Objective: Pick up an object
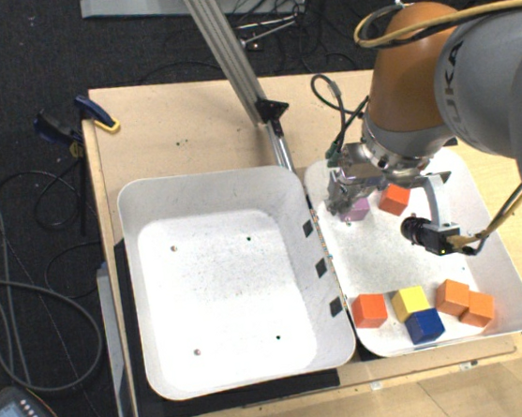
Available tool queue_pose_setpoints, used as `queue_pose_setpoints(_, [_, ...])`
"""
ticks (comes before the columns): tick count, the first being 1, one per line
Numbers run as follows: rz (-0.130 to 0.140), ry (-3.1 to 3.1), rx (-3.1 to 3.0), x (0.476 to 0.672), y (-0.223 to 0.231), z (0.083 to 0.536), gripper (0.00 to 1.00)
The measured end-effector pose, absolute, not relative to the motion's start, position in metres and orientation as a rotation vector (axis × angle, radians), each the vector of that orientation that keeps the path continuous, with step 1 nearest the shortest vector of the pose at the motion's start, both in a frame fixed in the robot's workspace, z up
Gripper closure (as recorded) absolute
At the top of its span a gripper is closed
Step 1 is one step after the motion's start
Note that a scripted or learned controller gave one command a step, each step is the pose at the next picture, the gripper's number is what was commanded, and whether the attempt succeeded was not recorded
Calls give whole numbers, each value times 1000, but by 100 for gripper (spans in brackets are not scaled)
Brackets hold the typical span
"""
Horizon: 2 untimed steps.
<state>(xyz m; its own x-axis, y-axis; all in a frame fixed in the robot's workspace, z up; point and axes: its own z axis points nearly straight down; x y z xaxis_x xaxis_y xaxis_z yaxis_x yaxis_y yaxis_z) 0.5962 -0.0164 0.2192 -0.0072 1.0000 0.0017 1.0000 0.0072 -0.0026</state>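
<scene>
Jaws [347, 203] right beside purple block [359, 209], far end of right bin [504, 263]

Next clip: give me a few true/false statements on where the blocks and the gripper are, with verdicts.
1. The gripper is over the right bin. True.
2. A pink block lies right by the gripper. True.
3. The blue block lies in the left bin. False: it lies in the right bin, touching the yellow block.
4. All orange blocks sit together along the near edge. False: one orange block lies apart, at the far end beside the pink block.
5. A clamp sits at the bench's far left corner. True.
</scene>
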Motion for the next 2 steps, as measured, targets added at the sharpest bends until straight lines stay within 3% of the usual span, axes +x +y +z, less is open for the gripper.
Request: queue_pose_setpoints(2, [-3, -2230, -2210, 570, 85, 231, 100])
